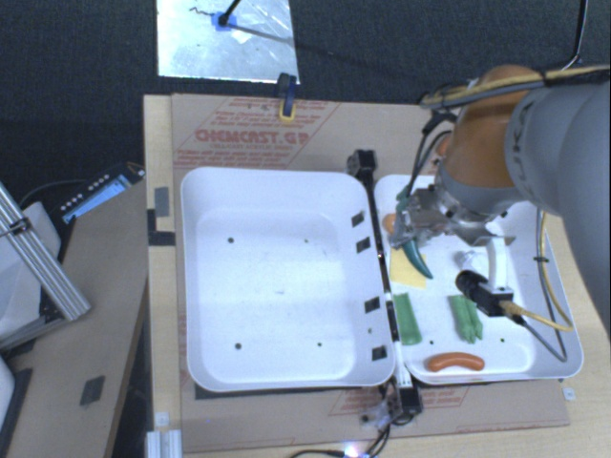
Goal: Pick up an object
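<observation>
Orange sausage [453,361]: lay at 6 o'clock in the right bin [477,378], nearest the camera; lengthwise along the near rim
Green block [408,319]: at 8 o'clock in that bin, just beside the wall shared with the left bin [277,284]
Green pod [466,319]: at 1 o'clock of the sausage, apart from the green block
Yellow slice [406,275]: flat on the floor at 12 o'clock of the green block
Teal curved piece [420,260]: the thing closest to me; it crossed the far corner of the yellow slice, its upper end right under my pincer [409,229]
My pincer: hung over the bin's 10 o'clock quarter; I could not tell whether it was apart, together or clamped on the teal curved piece
Orange lump [389,223]: at 9 o'clock of my pincer, by the shared wall
Cardboard [248,132]: under both bins; a blue and yellow clamp [286,98] at its far edge
</observation>
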Robot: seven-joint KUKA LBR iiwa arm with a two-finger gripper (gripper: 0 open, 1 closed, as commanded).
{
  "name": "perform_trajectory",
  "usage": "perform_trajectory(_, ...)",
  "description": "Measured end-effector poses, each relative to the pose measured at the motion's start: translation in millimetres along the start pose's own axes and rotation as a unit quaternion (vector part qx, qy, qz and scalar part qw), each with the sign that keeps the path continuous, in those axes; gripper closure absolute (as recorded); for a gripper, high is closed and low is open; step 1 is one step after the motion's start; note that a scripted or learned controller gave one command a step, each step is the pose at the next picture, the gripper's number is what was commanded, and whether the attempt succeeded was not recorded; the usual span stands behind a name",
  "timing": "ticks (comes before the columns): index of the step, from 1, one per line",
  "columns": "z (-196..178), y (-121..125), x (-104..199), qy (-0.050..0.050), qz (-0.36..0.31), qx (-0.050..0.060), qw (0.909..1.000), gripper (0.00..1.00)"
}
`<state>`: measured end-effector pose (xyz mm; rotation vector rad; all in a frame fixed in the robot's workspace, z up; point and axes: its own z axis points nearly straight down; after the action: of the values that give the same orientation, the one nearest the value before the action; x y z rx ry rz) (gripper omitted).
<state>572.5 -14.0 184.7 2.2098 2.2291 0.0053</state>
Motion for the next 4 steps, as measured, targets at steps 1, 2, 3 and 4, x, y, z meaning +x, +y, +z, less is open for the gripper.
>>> perform_trajectory(1, -70, 69, 77, 0.001, -0.002, -0.005, 1.0, 1.0)
perform_trajectory(2, -47, 51, 67, 0.0, 0.004, 0.002, 1.0, 1.0)
perform_trajectory(3, -39, 44, 34, -0.001, 0.006, 0.002, 1.0, 1.0)
perform_trajectory(4, 3, 98, 69, 0.0, 0.001, 0.0, 1.0, 1.0)
